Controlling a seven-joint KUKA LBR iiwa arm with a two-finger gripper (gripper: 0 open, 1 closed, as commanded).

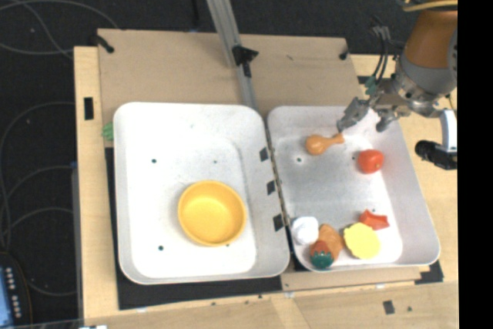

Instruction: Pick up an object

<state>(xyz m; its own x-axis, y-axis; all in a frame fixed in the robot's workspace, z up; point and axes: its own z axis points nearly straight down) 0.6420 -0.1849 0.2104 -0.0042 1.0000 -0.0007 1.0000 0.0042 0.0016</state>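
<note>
My gripper (pixel 367 118) hangs over the far edge of the right bin (pixel 339 189), its two fingers spread open with nothing between them. Just below and left of its left finger (pixel 352 114) lies an orange pear-shaped toy (pixel 322 142), its thin end pointing toward that finger. A red tomato-like ball (pixel 370 160) rests a little nearer, below the right finger. A yellow bowl (pixel 211 212) sits in the left bin (pixel 154 135).
At the right bin's near edge cluster a white piece (pixel 306 228), a carrot with a green end (pixel 326 244), a yellow round piece (pixel 361 241) and a small red piece (pixel 375 220). A grey metal post (pixel 223 11) rises behind the bins.
</note>
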